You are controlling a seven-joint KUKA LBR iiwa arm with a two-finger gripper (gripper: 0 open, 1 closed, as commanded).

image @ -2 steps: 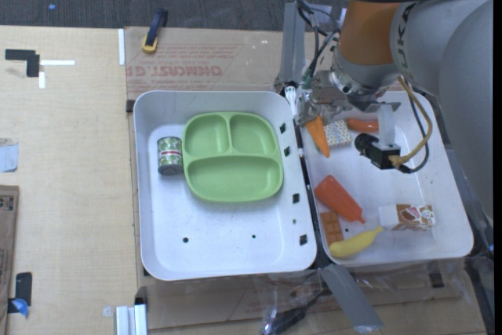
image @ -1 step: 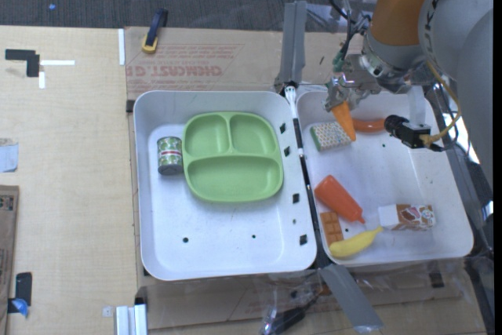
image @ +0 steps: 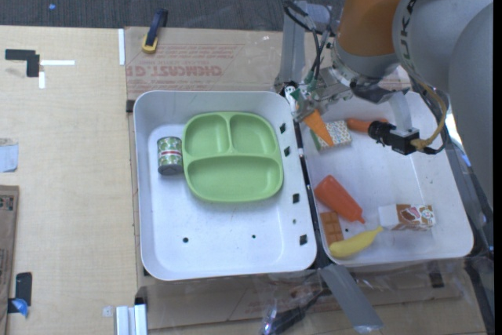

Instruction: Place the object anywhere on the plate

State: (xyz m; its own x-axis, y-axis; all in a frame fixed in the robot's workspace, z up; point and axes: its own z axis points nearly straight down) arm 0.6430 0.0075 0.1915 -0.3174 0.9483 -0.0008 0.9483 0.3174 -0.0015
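Note:
The green divided plate lies in the left bin, toward its back. My gripper hangs over the back left corner of the right bin, close to the wall between the bins. It is shut on an orange and green wedge-shaped piece, which hangs slanted from its tip just right of the plate's right rim. The wrist above hides most of the fingers.
A small tin can stands against the plate's left edge. The right bin holds a speckled block, a small carrot, an orange bottle, a waffle piece, a banana and a small carton.

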